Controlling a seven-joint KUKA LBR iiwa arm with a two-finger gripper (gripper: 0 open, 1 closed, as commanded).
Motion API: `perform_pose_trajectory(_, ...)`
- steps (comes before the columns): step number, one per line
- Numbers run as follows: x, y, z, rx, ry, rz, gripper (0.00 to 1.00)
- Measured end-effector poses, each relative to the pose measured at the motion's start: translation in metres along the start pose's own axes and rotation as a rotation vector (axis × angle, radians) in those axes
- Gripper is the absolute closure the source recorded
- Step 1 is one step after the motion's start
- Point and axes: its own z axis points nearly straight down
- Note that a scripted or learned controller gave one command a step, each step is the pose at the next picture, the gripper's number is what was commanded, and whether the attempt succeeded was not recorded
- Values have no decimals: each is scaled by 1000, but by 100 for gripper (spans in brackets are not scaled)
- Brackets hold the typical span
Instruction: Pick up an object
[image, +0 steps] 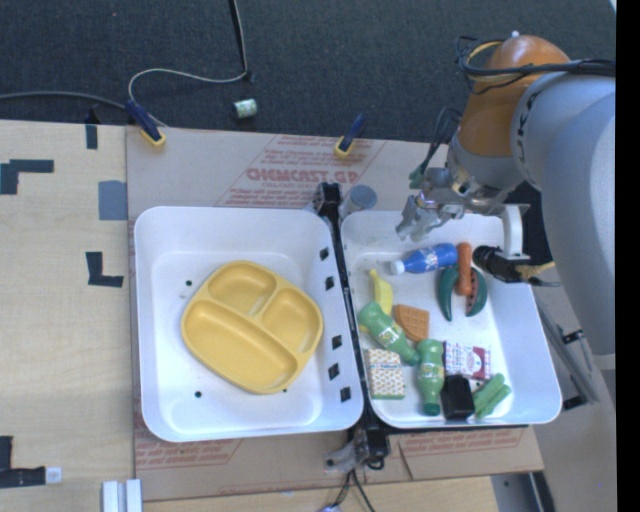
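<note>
Hovering over the back of the right bin (545, 385), my tool (418, 222) sits just behind the blue bottle (430, 260), apart from it as far as I can see. Nothing shows between its tips; how far it is spread I cannot tell from this slant. So my judgement: the pick is not yet made, task at the approach stage.

Candidates all lie in the right bin. Blue bottle nearest the tool, lying on its side. Carrot (465, 270) and green pod (444, 293) just right of it, touching or nearly so. Yellow piece (382, 292), cracker (412, 320) and green bottle (386, 333) mid-bin. Second green bottle (430, 375), wafer (386, 373), red-white packet (468, 358), black block (457, 397) and green stick (492, 394) crowd the front.

Left bin (150, 330) carries a yellow tray (252, 325), well apart from my tool.

Left to do: drop down, close on one thing, lift clear. Blue bottle looks likeliest; round body may roll away.
</note>
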Motion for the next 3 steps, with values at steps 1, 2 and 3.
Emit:
perform_pose_trajectory(1, 57, 12, -47, -3, 0, 0, 100)
perform_pose_trajectory(2, 102, 12, -39, 0, -1, 1, 100)
perform_pose_trajectory(3, 93, 11, -9, 1, -2, 2, 100)
